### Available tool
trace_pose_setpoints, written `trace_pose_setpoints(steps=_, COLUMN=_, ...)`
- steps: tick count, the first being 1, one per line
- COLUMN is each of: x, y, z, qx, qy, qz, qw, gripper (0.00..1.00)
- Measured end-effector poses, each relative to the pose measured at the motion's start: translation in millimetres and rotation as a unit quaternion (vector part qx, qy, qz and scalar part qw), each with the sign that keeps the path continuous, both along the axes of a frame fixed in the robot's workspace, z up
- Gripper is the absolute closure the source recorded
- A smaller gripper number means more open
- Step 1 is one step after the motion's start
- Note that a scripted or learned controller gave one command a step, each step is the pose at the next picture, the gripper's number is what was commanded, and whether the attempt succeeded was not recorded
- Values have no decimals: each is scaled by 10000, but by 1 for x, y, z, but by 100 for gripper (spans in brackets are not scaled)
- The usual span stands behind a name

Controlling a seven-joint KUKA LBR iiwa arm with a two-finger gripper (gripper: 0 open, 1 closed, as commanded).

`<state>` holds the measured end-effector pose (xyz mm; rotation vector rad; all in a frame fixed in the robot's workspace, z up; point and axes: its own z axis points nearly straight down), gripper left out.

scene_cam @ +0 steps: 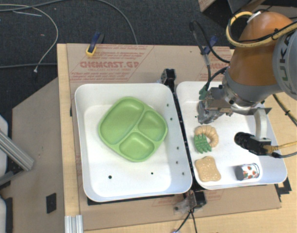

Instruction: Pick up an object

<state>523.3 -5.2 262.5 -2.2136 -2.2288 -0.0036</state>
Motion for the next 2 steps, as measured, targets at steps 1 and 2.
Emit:
trace_pose_setpoints(steps=1, x=5, y=54, z=-5, qx=-3, qy=2, qz=-6, qw=10000, gripper=100)
trace_pose_setpoints(steps=2, x=24, y=93, z=-18, qx=-7, qy=1, qz=-17, qw=10000, gripper=100)
